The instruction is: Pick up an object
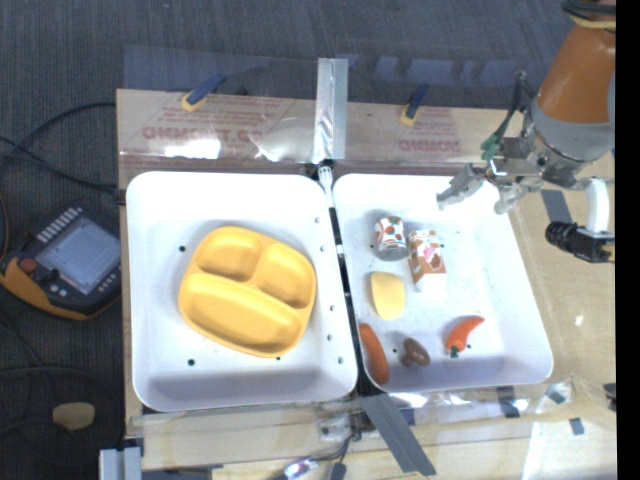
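- Camera view: the gripper [484, 190] hangs over the back right part of the right bin [520, 278], its two fingers spread apart with nothing between them.
- The nearest pickable things are two small cartons, a red-and-white one [390, 236] and a taller one [427, 257] just beside it, both near the bin's middle.
- Judged by looks, the cartons are light, stiff toy packaging; pinching across the taller one's flat sides seems safest, though its neighbour crowds one side.
- Closer to the front lie a pale yellow piece [387, 295], a carrot [373, 353], a brown lump [414, 352] and a red pepper [462, 333], probably smooth plastic and slippery.
- The left bin [150, 298] holds a yellow divided tray [248, 290].
- The bins sit on a bench over dark carpet, with a control pendant [62, 263] on the floor.
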You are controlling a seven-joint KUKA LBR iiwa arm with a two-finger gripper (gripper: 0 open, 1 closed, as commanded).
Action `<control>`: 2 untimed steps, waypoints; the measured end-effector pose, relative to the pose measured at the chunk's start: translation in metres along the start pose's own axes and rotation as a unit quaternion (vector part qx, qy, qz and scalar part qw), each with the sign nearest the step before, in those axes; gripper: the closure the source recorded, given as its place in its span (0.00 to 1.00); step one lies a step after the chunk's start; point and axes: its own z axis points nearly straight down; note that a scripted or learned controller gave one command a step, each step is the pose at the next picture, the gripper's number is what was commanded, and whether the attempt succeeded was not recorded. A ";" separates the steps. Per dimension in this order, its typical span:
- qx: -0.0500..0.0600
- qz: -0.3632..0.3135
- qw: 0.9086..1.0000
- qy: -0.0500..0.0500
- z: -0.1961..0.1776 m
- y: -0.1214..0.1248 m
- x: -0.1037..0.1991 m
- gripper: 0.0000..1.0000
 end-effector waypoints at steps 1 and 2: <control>-0.002 -0.035 0.999 0.000 0.129 -0.030 0.043 0.00; -0.003 -0.035 0.999 0.000 0.120 -0.029 0.043 1.00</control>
